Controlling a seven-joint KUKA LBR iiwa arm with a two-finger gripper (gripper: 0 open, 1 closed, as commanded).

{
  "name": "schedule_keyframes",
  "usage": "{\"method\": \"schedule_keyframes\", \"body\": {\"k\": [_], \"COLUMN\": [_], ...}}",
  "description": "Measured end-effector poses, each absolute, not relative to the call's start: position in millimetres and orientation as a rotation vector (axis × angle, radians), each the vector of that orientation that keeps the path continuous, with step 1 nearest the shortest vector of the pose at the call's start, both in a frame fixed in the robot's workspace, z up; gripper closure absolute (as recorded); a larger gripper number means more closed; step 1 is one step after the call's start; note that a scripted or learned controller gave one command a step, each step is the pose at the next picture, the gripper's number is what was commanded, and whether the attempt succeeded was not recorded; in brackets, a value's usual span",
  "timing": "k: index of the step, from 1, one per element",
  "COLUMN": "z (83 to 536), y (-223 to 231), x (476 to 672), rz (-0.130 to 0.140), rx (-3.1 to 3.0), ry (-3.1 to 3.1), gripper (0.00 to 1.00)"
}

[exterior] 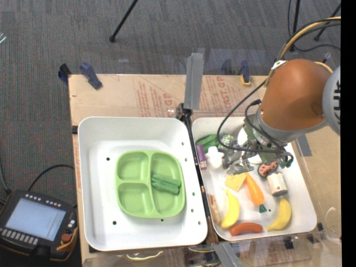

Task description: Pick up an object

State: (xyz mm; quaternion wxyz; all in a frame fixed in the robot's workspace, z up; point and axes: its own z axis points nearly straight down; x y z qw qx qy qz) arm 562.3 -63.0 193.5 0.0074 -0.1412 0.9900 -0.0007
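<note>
The grey arm with its orange band comes in from 3 o'clock and hangs over the right bin, 1 of 2 shallow white bins sitting side by side on the brown surface. Its end effector is low in the upper half of that bin, at about 10 o'clock from the bin's middle; whether it is spread or pressed together cannot be told from this slanted view, and nothing can be seen pinched in it.

The loose things all lie in the right bin. A yellow wedge sits just below the end effector at 6 o'clock. An orange carrot lies beside the wedge at 3 o'clock, slanting down. A white cylinder rests near the carrot at 3 o'clock, with a watermelon slice just above it. 2 bananas lie lower: one at 7 o'clock in the bin, the other at 5 o'clock, and a red-orange sausage lies between them near the bottom rim. A green item and a small white bottle sit by the bin's 9 o'clock wall.

In the left bin, a green divided plate holds a dark green piece at its middle.
</note>
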Motion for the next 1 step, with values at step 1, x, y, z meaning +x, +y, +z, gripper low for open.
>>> {"method": "schedule_keyframes", "body": {"k": [1], "z": [86.0], "y": [-103.0], "x": [515.9], "rz": [0.007], "rx": [-0.504], "ry": [3.109], "gripper": [1.0]}}
